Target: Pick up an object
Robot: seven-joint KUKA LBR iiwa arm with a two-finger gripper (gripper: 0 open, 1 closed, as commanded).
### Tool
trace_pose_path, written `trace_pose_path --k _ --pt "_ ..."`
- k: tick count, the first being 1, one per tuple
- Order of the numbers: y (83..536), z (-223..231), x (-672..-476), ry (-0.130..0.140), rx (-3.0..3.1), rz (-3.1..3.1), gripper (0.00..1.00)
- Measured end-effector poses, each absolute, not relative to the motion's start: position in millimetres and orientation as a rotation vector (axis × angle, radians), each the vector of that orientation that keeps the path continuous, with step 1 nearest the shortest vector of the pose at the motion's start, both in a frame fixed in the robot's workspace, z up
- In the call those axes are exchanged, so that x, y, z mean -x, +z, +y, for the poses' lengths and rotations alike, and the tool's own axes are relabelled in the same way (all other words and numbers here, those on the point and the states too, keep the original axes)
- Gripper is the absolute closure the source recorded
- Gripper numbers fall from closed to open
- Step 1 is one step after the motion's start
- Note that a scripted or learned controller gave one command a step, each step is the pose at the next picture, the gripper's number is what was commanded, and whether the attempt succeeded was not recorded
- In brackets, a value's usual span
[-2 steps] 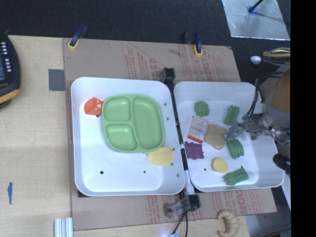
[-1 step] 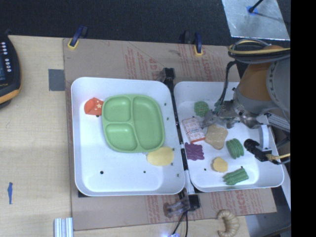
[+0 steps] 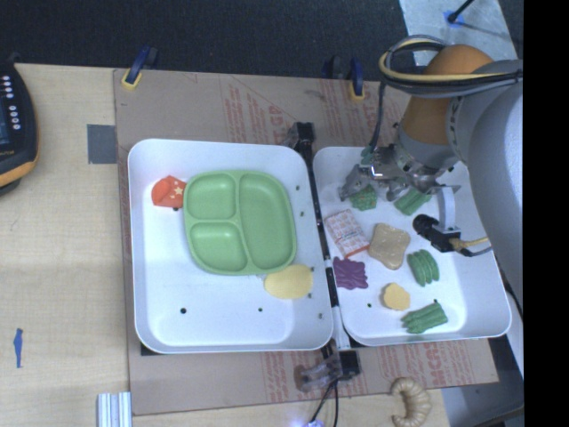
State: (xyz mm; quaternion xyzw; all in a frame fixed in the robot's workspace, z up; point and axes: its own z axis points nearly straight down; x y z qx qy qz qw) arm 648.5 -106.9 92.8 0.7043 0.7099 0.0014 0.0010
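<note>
My gripper [image 3: 369, 183] hangs low over the back left corner of the right bin [image 3: 484, 314]. A small green toy [image 3: 363, 200] lies just under its tip, and whether they touch is hard to tell. Another green piece [image 3: 412, 202] lies right of the gripper. Further forward in this bin are a pink-and-white packet [image 3: 345, 232], a slice of toast [image 3: 388, 245], purple grapes [image 3: 349, 274], a green pepper [image 3: 422, 267], a small yellow piece [image 3: 396, 297] and a green bean bundle [image 3: 424, 317].
The left bin [image 3: 160, 318] holds a green divided plate [image 3: 240, 221], a red piece with a star [image 3: 168, 191] and a yellow lemon-like piece [image 3: 289, 282]. A beige curled thing [image 3: 411, 400] lies on the bench in front of the right bin.
</note>
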Motion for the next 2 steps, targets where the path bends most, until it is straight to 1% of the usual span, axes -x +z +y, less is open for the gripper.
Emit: trace_pose_path --k 1,2 --pt "92.5 -99.2 -657.0 0.000 -2.216 2.227 0.00" --pt "92.5 -109.0 -656.6 -0.001 -2.219 2.223 0.00"
